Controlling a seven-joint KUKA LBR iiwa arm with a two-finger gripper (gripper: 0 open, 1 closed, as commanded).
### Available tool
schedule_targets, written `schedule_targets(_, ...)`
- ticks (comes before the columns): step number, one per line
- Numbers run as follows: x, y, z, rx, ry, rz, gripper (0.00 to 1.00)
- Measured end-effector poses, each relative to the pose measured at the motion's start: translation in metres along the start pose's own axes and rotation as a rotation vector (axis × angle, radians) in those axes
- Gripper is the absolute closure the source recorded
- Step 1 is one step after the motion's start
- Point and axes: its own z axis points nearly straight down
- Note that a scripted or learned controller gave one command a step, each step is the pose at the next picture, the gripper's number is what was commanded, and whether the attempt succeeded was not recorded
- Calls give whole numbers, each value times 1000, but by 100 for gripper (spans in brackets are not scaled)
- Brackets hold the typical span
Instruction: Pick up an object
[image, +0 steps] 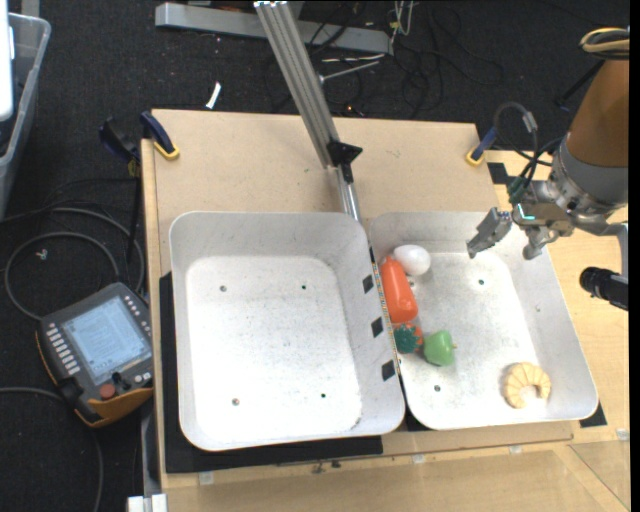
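Dark floor strewn with cables surrounds a tan worktop (260, 165), and a teach pendant (97, 350) lies on the floor well left of the left bin (270, 325). That left bin sits just beside the right bin (490, 330), their edges touching. Along the right bin's left wall lie a white ball (411, 260), an orange object (398, 292) touching it, and a dark teal piece (407, 340) beside a green toy (439, 347). A pale croissant-shaped toy (526, 384) rests near the right bin's front right corner. Above the right bin's far edge hangs the gripper (510, 240), fingers spread apart, holding nothing.
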Motion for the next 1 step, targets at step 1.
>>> schedule_targets(1, 0, 1, -3, -5, -1, 1, 0)
